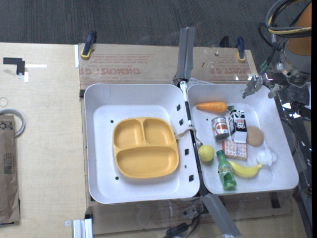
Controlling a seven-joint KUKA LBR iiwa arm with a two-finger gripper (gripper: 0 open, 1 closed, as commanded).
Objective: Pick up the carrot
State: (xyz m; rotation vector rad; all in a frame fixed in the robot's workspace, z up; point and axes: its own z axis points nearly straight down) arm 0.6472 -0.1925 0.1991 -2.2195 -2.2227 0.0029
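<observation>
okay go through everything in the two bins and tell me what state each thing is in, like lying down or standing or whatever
carrot: lying flat, untouched, right bin.
divided yellow plate: flat in left bin.
green bottle: lying on its side.
banana: lying flat beside the bottle.
can: tipped over, lying down.
lemon: resting by the divider.
gripper: above the right bin's far edge.

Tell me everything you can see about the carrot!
The carrot is orange and smooth, like a plastic toy. It lies flat near the far wall of the right bin, its thin tip pointing toward the divider between the bins and its thick end toward the milk carton. A small can stands just in front. Nothing appears to touch it.
</observation>
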